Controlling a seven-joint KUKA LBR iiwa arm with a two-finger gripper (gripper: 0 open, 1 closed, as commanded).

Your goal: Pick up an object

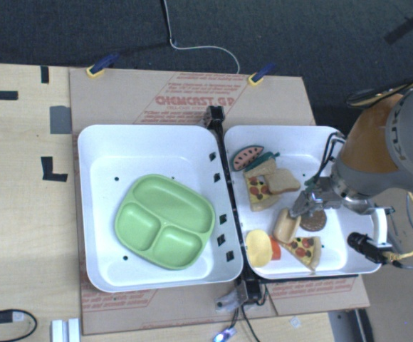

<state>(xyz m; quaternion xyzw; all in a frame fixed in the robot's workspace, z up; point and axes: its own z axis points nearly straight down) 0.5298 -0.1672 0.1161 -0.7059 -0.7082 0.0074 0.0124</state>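
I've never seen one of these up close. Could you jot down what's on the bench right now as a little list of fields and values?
left bin: holds a green divided plate
right bin: holds toy food
toy food: watermelon slice, two pizza slices, bread slice, yellow round piece, tan bread roll
arm: reaches in from the right over the right bin
gripper: low over the food, beside the bread roll and a brown round piece
under the bins: cardboard sheet

Wooden bench (21, 212) under cardboard sheet (192, 98), two white bins (92, 191).
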